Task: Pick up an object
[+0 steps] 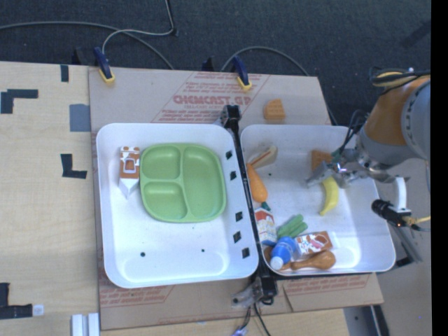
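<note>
My gripper (330,178) hangs low in the right bin (364,250), near its far right side, and stands open. A yellow banana (329,197) lies right under it, its upper end between the fingertips. I cannot tell whether the fingertips touch it. An orange block (320,159) sits just behind and to the left of the gripper. The arm, with its orange band (388,114), comes in over the bin's right rim.
The right bin also holds a bun (262,156), a carrot (257,185), a green piece (292,226), a small carton (264,226), a blue bottle (282,252) and a brown spoon (315,261). The left bin (168,257) bears a green divided plate (183,182) and a box (129,168). An orange cube (274,110) lies behind the bins.
</note>
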Controlling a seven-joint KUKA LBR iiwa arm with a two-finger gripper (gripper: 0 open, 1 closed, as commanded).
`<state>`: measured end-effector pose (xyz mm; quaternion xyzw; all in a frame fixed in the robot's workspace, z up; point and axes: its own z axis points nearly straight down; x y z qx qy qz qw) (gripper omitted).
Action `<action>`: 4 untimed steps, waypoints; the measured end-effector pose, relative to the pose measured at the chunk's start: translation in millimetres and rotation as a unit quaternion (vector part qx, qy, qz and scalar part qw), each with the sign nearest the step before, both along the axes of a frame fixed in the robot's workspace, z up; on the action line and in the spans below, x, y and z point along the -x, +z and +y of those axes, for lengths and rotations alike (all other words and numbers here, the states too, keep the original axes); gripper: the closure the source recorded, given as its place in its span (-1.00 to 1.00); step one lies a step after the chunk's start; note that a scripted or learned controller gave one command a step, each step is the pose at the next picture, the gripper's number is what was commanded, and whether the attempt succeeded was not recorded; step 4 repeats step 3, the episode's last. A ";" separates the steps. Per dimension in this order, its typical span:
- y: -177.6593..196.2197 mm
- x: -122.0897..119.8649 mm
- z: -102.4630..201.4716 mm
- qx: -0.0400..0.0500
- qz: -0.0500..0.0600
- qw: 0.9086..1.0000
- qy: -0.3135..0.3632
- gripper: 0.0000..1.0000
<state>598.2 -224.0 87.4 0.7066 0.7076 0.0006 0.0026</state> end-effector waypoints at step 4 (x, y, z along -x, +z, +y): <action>97.5 -3.2 140.9 -0.002 0.002 1.000 0.001 1.00</action>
